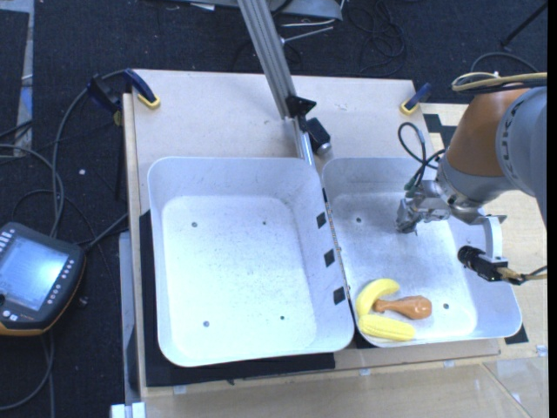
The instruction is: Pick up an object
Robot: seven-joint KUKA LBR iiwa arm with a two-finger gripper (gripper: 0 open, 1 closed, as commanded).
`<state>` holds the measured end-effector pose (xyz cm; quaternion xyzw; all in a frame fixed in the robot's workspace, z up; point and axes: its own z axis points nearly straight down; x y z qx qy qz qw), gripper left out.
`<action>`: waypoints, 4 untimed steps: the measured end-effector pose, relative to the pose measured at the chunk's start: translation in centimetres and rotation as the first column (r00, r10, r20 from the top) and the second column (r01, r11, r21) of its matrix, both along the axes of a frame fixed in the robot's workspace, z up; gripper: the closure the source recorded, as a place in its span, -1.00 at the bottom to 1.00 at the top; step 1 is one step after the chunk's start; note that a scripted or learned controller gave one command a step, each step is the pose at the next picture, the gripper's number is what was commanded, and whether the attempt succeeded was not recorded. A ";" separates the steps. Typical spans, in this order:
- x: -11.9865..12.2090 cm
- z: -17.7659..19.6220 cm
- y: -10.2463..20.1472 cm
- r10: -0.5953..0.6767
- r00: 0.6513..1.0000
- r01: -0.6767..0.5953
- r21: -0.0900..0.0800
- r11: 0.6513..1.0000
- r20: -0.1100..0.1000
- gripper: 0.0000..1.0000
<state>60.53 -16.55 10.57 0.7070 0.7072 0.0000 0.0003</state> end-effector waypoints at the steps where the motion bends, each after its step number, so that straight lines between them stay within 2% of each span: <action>1: -0.2 6.2 -0.2 0.000 1.000 0.000 -0.001 1.000 0.005 1.00; 2: 0.7 12.2 -0.3 0.000 1.000 0.000 -0.001 1.000 0.005 1.00; 3: 0.8 16.5 -0.8 0.000 1.000 0.000 -0.001 1.000 0.003 1.00; 4: -0.4 15.3 3.7 0.003 1.000 -0.003 0.001 1.000 -0.001 1.00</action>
